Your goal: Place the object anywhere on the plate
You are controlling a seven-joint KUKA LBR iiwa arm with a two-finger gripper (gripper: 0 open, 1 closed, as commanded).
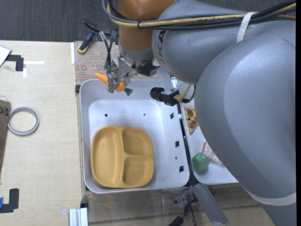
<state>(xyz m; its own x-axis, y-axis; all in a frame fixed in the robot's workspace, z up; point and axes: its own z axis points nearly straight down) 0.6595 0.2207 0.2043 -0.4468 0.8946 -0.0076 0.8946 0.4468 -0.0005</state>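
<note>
A small orange toy carrot (100,77) with a green top sits between the fingers of my gripper (114,82), which is shut on it. Carrot and gripper hang over the far edge of the left white bin (87,126). The yellow three-compartment plate (123,157) lies in the near half of that bin, well below the gripper in the view, with nothing in it. The arm's orange band and grey body cover the upper right of the view and hide much of the right bin.
The right bin (221,174) holds a toy pizza slice (190,119) and a green round object (200,162) beside a pale wedge. A grey tape roll (22,121) lies on the bench at left. A blue-handled tool (86,43) rests beyond the bins.
</note>
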